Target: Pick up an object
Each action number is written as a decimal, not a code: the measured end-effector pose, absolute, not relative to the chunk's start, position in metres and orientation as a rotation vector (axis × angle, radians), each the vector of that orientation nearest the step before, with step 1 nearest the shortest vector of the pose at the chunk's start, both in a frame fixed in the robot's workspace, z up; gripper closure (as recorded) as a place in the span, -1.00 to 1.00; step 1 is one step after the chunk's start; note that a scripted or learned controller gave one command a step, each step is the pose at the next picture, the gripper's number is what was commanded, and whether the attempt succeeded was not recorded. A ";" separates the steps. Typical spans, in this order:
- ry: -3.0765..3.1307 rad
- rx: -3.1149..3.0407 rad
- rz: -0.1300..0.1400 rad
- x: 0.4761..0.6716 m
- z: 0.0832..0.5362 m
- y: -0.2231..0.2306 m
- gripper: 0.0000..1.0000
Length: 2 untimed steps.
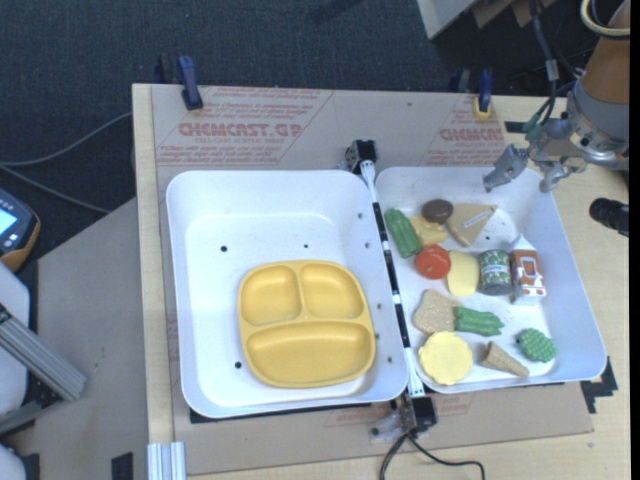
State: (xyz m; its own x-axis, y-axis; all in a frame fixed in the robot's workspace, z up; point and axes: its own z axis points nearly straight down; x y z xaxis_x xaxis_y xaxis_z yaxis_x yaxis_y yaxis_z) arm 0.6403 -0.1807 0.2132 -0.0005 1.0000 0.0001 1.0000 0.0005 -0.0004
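Left bin [200,218] open around plate [305,323] (right bin [575,298] seemingly crowded).

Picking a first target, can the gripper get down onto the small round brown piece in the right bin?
Probably yes: the gripper hovers open just above the small round brown piece, nothing covering it, though a yellow piece touches it.

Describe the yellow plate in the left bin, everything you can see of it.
The yellow plate looks like smooth moulded plastic, a rounded rectangle split by raised ridges into three compartments: two smaller ones at the far side and one wide one at the near side. All three look bare. It lies flat and right way up on the floor of the left bin, toward the bin's near right part, turned slightly askew. Nothing but the bin floor touches it.
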 end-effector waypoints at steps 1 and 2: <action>-2.211 -2.210 0.011 0.586 0.080 -0.137 -1.00; -2.223 -2.224 -0.002 0.592 0.099 -0.140 1.00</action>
